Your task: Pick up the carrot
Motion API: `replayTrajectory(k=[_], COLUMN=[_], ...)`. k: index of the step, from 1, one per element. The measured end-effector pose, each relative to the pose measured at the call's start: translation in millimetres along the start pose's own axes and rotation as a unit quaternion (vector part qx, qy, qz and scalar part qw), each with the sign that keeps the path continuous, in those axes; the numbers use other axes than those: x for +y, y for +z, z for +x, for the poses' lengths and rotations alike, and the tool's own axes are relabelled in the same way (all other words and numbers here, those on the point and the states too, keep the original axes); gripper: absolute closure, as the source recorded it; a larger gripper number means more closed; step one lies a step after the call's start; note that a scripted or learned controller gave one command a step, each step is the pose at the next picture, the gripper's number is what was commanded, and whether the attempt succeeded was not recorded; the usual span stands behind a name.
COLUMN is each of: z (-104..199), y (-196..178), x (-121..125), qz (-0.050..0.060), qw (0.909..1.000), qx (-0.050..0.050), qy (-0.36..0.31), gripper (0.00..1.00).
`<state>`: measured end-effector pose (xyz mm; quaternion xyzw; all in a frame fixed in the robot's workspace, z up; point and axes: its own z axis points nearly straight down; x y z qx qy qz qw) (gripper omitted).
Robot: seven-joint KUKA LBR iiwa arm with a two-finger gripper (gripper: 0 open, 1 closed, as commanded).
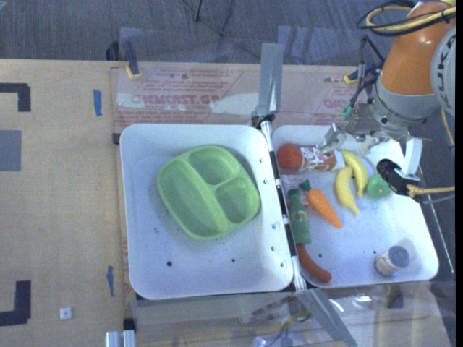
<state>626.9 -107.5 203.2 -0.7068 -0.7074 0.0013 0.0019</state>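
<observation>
Carrot lies untouched on the right bin's floor, below and left of the gripper, beside the bananas; approach looks under way; gripper state I cannot tell; next, descend over its middle.

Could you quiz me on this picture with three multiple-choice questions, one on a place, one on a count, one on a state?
1. Where does the carrot lie?
A. right bin
B. left bin
C. on the green plate

2. How many bananas are there?
A. one
B. two
C. four

3. How does the carrot stand with the gripper?
A. clamped in it
B. lifted above the bin
C. lying loose, apart from it

Answers: 1 A, it rests on the right bin floor; 2 B, two yellow ones lie side by side; 3 C, the gripper hangs near the bin's far edge, away from the carrot.
</observation>
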Motion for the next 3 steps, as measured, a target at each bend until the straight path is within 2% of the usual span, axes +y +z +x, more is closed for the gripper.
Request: replayTrajectory(k=[1, 2, 3], z=[5, 2, 98], y=[113, 104, 21], x=[-106, -106, -76], qz=[-0.004, -0.005, 0.000], qw=[1.0000, 1.0000, 0.9986], qx=[-0.002, -0.004, 0.000], qy=[-0.001, 0.002, 0.053], gripper=[0.00, 1.00, 1.00])
